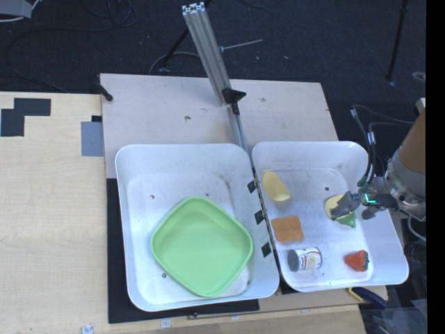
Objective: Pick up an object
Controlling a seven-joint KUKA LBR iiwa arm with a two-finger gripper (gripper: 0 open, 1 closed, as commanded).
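Nearest the bottom of the frame, in the right bin (351, 152), lie a small can (304, 259) on its side and a red strawberry toy (357, 260) near the lower right corner. Both look light; the can is stiff, smooth and likely to roll, so I would take it across its round body, while the strawberry is small and bumpy and should pinch easily from the sides.

Just above the can sits an orange sponge block (287, 228), probably soft and squashy, best taken on its flat side faces. Up from that, close to the wall between the bins, lies a pale yellow piece (275, 186), rounded and maybe slippery.

At mid right the gripper (353, 207) is low over a yellow and green thing (341, 207), touching or just above it; whether the fingers are spread or pinching it I cannot tell. That thing sits near the right wall, so room there is tight on one side, with bare floor open toward the frame's centre.

In the left bin (139, 165) a big green plate (201, 245) fills the lower part: thin, stiff, flat, hard to grasp except at its rim
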